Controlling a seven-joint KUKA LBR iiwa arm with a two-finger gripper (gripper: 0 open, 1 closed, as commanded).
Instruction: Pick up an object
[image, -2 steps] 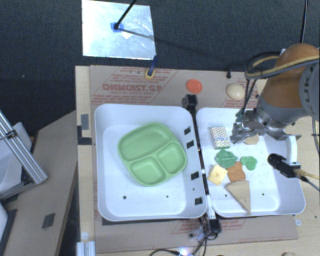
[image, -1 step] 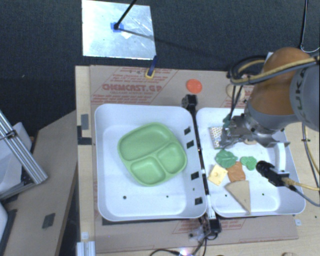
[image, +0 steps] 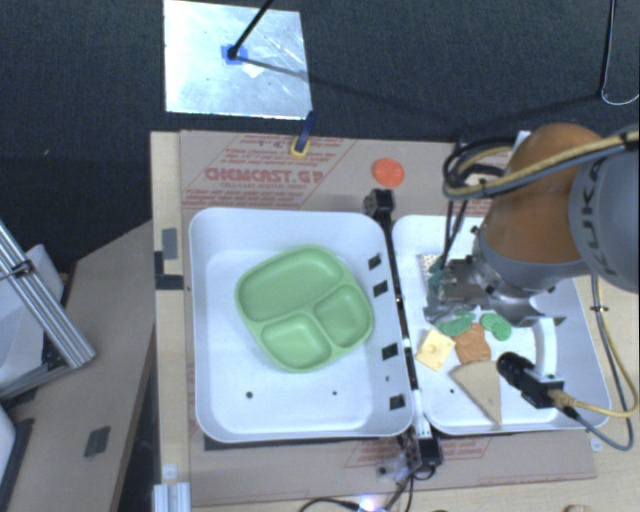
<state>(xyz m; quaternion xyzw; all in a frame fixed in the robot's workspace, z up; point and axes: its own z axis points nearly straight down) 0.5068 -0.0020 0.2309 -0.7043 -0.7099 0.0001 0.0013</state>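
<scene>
**Arm low over the right bin's food pieces**

Dark carpet behind, cardboard-topped bench (image: 270, 165) in front, bearing two shallow white bins side by side. Foil-like sheet (image: 235, 58) lying further back on the carpet.

Gripper (image: 447, 290) down inside the right bin (image: 590, 355), at its left half; grip state impossible to tell, with the wrist and grey body covering it from above. Just below the gripper, a cluster of small toy food pieces: green piece (image: 458, 325) touching or nearly so, second green piece (image: 496, 326) beside it, orange-brown piece (image: 472, 347), yellow square (image: 436, 350), tan wedge (image: 482, 390) nearest the front wall. Likely target: the green piece directly beneath, judging by the low, steep reach. Nothing visibly lifted.

Far to the gripper's left, across the divider, left bin (image: 215, 400) holding a green sectioned plate (image: 303, 308), lying flat.
</scene>
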